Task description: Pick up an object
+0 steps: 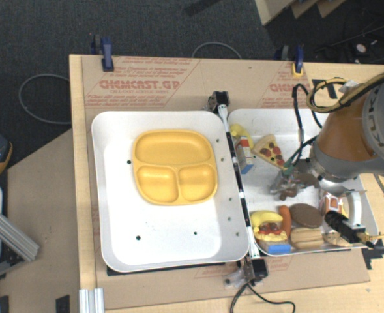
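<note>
The arm (364, 132) is cut off by the right edge; it hides part of the right bin (257, 117). Tool (289, 182) fingers indistinct.

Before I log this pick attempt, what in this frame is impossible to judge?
- Claw: small and dark in the camera view, so whether it is open or grips anything is unclear.
- Right bin: the arm covers its upper right part.
- Small toys beside the brown disc: too crowded to identify.
</note>
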You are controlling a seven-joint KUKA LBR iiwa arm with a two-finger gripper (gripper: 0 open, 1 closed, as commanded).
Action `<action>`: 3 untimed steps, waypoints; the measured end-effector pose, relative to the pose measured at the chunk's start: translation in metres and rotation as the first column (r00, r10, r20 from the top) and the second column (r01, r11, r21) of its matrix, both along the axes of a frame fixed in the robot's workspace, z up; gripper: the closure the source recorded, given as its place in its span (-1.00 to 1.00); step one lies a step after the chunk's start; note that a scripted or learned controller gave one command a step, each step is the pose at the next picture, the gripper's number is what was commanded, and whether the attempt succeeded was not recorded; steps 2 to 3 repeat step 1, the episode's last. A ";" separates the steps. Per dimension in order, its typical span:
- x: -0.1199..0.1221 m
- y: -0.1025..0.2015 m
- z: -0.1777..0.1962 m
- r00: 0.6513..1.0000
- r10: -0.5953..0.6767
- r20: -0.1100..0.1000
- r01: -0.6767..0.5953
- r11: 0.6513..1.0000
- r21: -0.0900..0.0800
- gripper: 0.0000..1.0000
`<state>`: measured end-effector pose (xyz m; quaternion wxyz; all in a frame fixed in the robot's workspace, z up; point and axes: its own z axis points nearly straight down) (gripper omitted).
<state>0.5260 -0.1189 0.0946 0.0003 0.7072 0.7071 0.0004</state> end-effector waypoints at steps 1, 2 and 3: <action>0.066 0.071 0.097 1.000 0.011 0.014 -0.011 1.000 0.001 1.00; 0.066 0.071 0.097 1.000 0.011 0.014 -0.011 1.000 0.001 1.00; 0.066 0.071 0.097 1.000 0.011 0.014 -0.011 1.000 0.001 1.00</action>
